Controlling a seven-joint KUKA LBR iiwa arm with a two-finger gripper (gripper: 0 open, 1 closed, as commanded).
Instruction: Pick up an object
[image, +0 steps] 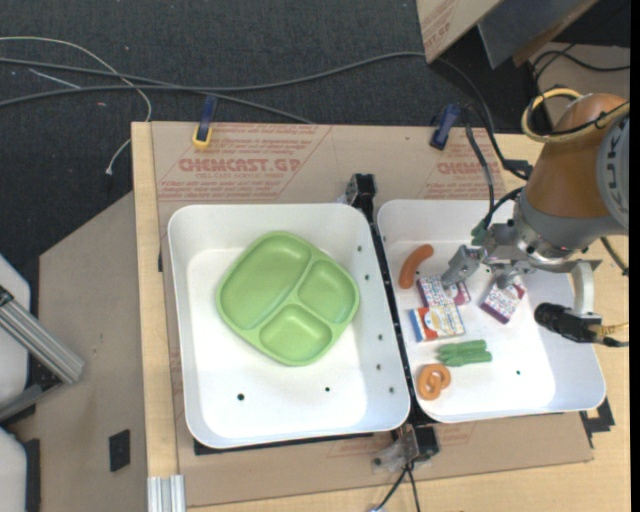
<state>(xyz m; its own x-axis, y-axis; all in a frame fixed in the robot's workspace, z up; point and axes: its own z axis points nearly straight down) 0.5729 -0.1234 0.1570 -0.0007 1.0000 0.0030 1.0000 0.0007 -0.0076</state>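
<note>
Glossy plastic wrapping marked the purple packet, which lay flat in the right bin, toward its twelve o'clock side, directly beneath the gripper. It looked light, thin and crinkly, probably slippery, so pinching across its short edges seemed the safest hold. Just beside it at nine o'clock lay a second packet and a red-and-blue card, with an orange sausage, a green bean piece and a pretzel nearby. The wrist hid the grip, so whether it was released or clenched could not be told. The left bin held a green divided plate.
</note>
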